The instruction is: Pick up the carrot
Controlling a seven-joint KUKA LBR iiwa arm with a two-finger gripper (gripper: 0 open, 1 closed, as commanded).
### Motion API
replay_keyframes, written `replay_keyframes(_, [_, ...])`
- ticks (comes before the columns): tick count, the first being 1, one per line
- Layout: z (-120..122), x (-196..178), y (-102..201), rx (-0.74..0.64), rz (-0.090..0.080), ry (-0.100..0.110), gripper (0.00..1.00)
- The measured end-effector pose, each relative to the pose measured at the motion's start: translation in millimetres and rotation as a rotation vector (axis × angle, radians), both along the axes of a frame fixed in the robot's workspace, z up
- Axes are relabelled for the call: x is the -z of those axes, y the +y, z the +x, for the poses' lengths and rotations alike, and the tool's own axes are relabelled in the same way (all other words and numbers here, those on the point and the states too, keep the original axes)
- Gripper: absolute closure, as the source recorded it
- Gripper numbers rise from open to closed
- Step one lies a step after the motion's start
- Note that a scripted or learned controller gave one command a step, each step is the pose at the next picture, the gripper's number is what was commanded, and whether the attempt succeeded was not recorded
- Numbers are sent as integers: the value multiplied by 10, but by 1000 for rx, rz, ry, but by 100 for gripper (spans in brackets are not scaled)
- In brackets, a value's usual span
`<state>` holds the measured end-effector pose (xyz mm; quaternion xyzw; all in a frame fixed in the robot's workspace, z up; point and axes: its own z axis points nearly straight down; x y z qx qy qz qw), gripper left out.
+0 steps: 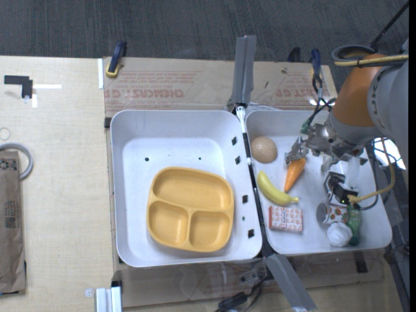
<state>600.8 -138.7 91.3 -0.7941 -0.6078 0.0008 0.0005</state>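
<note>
Lying in the right bin (383, 229), the carrot (294, 173) is a short orange cone, its broad end up and touching the claw (301, 149), its tip pointing down and away toward the banana (275, 190). Whether the claw grips that broad end or merely rests on it, I cannot tell. Left of the claw sits a brown egg-shaped thing (264, 149); below the carrot, a red-and-white carton (286, 219).

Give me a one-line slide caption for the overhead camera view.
The arm's tool meets the top of the carrot in the right bin, beside a banana; a yellow tray fills the left bin.
</note>
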Motion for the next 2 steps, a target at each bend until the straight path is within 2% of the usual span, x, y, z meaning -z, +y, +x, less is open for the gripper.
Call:
replay_keyframes(1, [-5, -85, -14, 4, -1, 2, 100])
replay_keyframes(2, [-45, -1278, -75, -52, -1, 0, 100])
